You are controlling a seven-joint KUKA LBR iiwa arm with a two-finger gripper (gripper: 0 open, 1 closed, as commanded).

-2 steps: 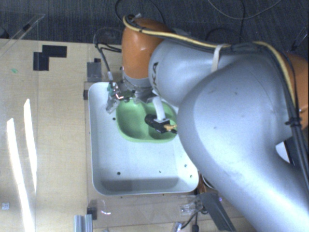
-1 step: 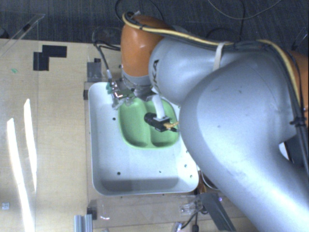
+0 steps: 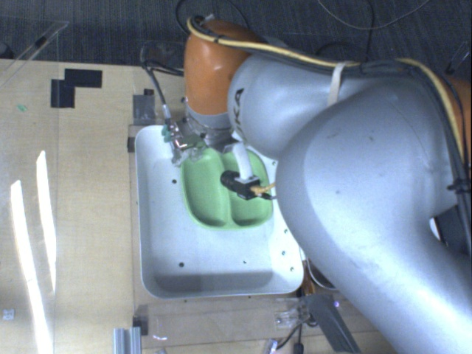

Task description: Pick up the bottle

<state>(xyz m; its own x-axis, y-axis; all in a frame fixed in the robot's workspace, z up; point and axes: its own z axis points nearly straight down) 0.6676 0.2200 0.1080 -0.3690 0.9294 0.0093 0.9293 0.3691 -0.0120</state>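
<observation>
Camera view: the grey arm's gripper is hanging low over the white bin by the green two-compartment plastic tray, probably hunting the bottle.

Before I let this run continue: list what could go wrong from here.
1. The end effector sits low over the green tray in the white bin; it may snag the tray.
2. No bottle can be picked out, so a grasp may close on nothing.
3. The arm blocks much of the bin, hiding any contact.
</observation>
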